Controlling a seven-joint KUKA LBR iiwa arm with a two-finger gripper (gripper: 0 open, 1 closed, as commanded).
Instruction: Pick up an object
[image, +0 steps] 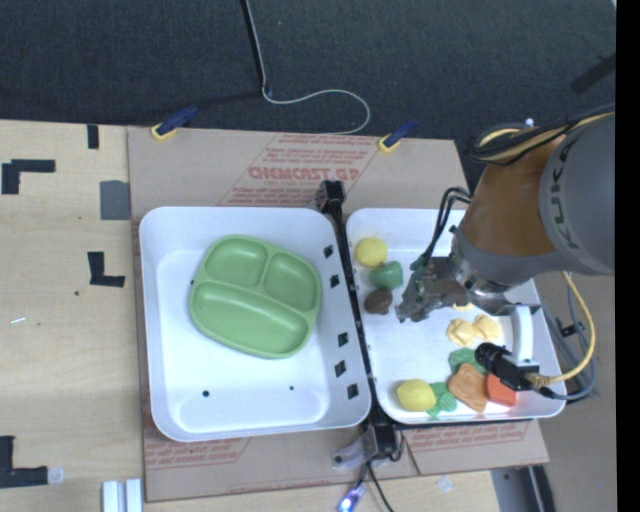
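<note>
- Gripper (413, 305) hangs over the right bin (420, 352), its dark fingers pointing down and left; how far they are parted I cannot tell, and nothing shows between them.
- Just left of it lie a yellow ball (371, 251), a green piece (388, 273) and a brown piece (378, 300), all roundish, with no clear long axis.
- Below it, a lemon (416, 395) lies with its long axis left to right.
- Far left, a green divided plate (256, 294) sits in the left bin (170, 400).
</note>
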